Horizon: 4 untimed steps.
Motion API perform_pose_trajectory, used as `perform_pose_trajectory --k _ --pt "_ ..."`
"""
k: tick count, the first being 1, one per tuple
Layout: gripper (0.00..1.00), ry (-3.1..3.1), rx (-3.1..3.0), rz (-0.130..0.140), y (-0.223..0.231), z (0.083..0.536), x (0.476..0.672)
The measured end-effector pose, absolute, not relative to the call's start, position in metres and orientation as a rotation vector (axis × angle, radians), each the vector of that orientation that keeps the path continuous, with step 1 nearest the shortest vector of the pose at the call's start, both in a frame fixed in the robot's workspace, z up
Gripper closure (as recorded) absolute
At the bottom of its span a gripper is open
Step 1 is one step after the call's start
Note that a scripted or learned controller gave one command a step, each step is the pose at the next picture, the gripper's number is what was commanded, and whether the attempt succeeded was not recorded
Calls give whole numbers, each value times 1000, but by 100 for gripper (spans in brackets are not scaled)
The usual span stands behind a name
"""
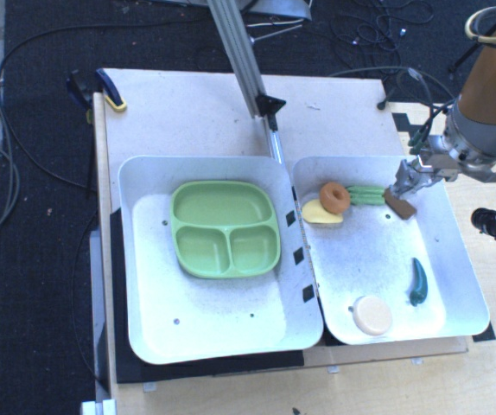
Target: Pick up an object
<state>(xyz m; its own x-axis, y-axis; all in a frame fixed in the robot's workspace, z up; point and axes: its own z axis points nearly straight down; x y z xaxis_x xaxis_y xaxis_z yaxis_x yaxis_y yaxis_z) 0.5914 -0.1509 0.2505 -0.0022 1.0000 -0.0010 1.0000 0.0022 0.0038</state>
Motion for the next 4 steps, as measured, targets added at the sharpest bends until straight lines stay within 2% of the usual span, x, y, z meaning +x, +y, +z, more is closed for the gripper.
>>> perform_pose_trajectory --k 2,3,4 --pt "100 2230 2215 0 -46 240 577" --pt "100 2231 2215 -1 6 248 560" --pt "100 2231 2216 -2 59 233 544"
